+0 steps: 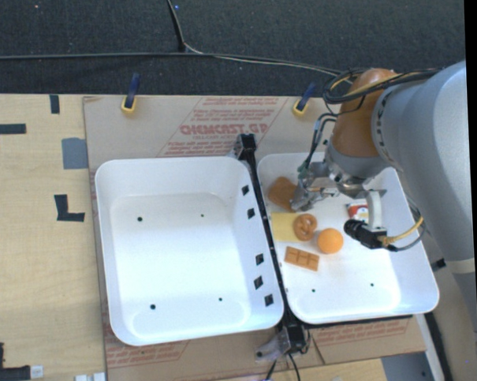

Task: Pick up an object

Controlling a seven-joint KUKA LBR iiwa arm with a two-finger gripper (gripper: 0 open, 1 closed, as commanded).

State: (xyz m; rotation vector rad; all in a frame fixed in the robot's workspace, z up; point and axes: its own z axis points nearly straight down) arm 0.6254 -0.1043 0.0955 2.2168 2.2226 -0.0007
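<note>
Reaching in from the right over the right-hand bin [417, 296], with the grey arm [425, 130] and its orange band [361, 113] bulking above the far corner. Gripper [302, 197] low over the bin's far left part, just beside a brown rounded piece [280, 192] that sits against the wall next to the divider. Whether anything lies between the tips cannot be told (too small and too dark there), nor how the gripper stands.

Below the gripper, a pale yellow flat piece [281, 226] near the divider, touched at its right edge by a small brown ridged thing [305, 226]. Just right of that, an orange ball [330, 241], close but apart. Nearer the camera, a small orange-brown waffle-like block [301, 259], lying flat on the bin floor, apart from the rest. A red-and-white item [359, 212] partly hidden behind cabling at the wrist.

Left-hand bin [112, 183] alongside, walls touching at a black clipped seam [261, 248]. Both on a cardboard sheet [212, 124] held by two yellow clamps [130, 104].
</note>
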